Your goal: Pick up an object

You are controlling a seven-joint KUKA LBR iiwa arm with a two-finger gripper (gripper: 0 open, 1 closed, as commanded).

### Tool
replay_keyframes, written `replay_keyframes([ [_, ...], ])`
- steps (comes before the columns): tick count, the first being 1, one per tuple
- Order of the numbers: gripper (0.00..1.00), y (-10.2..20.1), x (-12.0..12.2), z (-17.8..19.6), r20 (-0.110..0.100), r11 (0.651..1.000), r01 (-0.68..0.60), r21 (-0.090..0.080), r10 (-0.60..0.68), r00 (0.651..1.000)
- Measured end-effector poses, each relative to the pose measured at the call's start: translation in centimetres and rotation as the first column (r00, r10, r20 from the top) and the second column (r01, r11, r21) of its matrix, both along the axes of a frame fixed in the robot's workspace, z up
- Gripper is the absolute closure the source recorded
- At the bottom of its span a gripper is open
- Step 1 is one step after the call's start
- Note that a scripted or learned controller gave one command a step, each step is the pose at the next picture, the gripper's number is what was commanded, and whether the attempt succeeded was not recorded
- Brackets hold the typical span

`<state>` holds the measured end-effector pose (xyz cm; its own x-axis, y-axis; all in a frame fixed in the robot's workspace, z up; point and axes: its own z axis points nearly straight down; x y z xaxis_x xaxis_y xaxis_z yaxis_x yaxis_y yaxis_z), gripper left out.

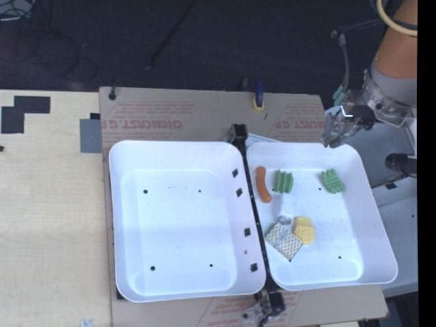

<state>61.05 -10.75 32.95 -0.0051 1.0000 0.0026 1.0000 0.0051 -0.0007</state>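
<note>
Spanning the worktop (48, 203) are two shallow white bins, sitting side by side. The left bin (177, 220) is lying beside the right bin (354, 251), which is carrying every loose object. The arm (398, 53) is reaching in from the right, its gripper (334, 136) hanging over the right bin's far rim, apart from all objects; whether the jaws are spread or pressed together cannot be told. A checkered packet (283, 241) is touching a yellow block (304, 229). An orange sausage (262, 184) is lying beside one green piece (283, 181); another green piece (332, 180) is lying near the gripper.
</note>
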Motion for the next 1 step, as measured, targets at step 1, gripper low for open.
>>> replay_keyframes([
  [1,1.0,7.31,-0.6,7.73,0.007,1.0,-0.004,0.0,0.004,1.0],
])
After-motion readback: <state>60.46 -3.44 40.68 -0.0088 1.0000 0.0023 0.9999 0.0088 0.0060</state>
